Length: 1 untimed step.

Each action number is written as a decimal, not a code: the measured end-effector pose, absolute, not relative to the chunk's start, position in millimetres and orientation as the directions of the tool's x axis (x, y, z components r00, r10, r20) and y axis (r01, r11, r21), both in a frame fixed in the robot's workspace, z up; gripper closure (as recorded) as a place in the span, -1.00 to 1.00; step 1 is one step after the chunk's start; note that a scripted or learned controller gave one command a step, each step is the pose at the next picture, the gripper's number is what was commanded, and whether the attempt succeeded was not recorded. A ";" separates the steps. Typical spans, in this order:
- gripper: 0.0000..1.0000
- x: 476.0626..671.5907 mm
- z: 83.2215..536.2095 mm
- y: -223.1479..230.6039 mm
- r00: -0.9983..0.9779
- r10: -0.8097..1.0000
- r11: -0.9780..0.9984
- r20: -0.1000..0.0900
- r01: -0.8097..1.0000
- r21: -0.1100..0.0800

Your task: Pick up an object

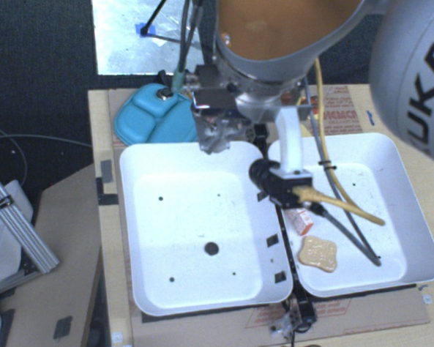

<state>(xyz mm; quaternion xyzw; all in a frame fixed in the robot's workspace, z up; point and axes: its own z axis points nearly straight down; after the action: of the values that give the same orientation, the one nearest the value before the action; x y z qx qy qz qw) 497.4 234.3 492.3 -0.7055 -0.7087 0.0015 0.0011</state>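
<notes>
In the camera view, the left bin (177, 221) lies in the middle of the picture, and I tell all places from it. The right bin (383, 188) stands just beside it, with the two rims touching along the side. The arm (288, 25) comes down from the top of the picture over the far right corner of the left bin. The gripper (216, 136) hangs at the far rim of the left bin, close to that corner. Whether the claw is spread or pressed together I cannot tell, because it is small and blurred here, and I see nothing held in it.

The things to pick lie in the right bin, close to the wall it shares with the left bin. A small red-and-white packet (301, 220) is there, and a tan flat piece (317, 253) lies just in front of it, toward the front rim. Both are well apart from the gripper.

On the floor of the left bin there is a dark round spot (211, 249); I cannot tell what it is. Behind the far rim of the left bin lies a light blue thing (151, 114), outside both bins.
</notes>
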 end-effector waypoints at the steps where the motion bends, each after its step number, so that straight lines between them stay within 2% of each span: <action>1: 1.00 576.8 510.8 234.0 0.000 1.000 0.000 0.002 1.000 0.007</action>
<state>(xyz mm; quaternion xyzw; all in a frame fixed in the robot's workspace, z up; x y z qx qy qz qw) 576.8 234.0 510.8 -0.7073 -0.7069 -0.0034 -0.0018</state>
